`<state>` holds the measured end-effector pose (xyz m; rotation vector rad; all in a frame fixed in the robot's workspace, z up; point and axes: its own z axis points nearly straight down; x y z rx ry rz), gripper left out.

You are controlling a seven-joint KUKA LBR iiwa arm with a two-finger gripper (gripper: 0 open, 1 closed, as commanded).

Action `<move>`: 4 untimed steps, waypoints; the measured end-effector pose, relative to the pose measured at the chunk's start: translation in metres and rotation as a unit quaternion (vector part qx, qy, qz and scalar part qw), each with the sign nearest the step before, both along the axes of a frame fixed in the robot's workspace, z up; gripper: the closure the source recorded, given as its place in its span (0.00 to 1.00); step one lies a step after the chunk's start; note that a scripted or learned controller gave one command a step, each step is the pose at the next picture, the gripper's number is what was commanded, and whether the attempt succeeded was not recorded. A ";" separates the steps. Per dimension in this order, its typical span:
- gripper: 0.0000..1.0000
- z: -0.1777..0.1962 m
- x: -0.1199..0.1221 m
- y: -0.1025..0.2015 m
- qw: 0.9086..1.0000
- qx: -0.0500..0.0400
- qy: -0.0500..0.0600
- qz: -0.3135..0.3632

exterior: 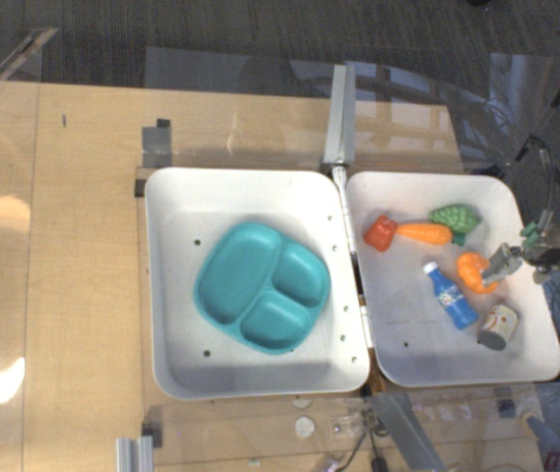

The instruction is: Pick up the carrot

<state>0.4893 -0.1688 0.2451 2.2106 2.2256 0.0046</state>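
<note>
Carrot [425, 232] lies in right bin [398, 347], green top toward arm. Gripper [504, 261] over orange fruit [470, 271]; jaws' state I cannot tell. I'd shift left, grasp across carrot's middle.

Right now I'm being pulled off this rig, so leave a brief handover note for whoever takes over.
Gripper: at the right bin's right side, by an orange toy; nothing visibly held.
Carrot: lying flat in the right bin's far half, between a red pepper and a green leafy toy.
Done: nothing; carrot not lifted.
Left: move the gripper to the carrot, grasp, lift.
</note>
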 end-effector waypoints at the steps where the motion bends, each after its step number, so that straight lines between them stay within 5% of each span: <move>1: 0.00 -0.108 0.068 0.015 1.000 0.000 -0.002 -0.024; 2: 0.00 -0.155 0.100 -0.028 1.000 -0.001 -0.004 -0.007; 3: 1.00 -0.143 0.102 -0.027 1.000 -0.001 -0.007 -0.005; 4: 0.00 -0.143 0.102 -0.027 1.000 -0.001 -0.007 -0.005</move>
